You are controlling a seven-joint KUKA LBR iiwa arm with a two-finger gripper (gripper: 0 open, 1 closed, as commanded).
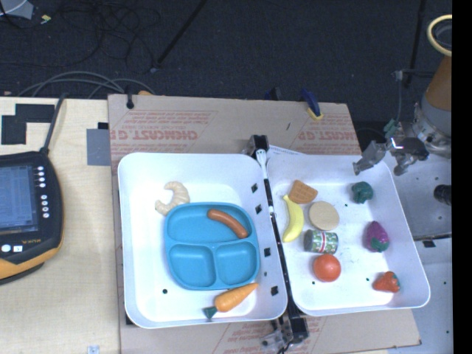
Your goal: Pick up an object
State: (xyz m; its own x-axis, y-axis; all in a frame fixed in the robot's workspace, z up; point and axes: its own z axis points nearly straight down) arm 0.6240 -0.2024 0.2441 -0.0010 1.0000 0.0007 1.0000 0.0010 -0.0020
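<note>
This is a robotics lab or test cell, not a home. A teach pendant (26, 209) with a screen and keypad lies on the pale tabletop (74, 301), loose black cables (96, 21) trail over dark floor behind, and two white bins (136, 175) of toy plastic food sit on clamped cardboard (221, 127).

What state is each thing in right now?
Gripper: open, holds nothing, over right bin's top right rim.
Sausage: lying in blue tray, top compartment.
Carrot: left bin, beside tray.
Banana: lying flat, right bin.
Can: on its side.
Tomato: loose, right bin.
Strawberry: loose, right bin.
</note>
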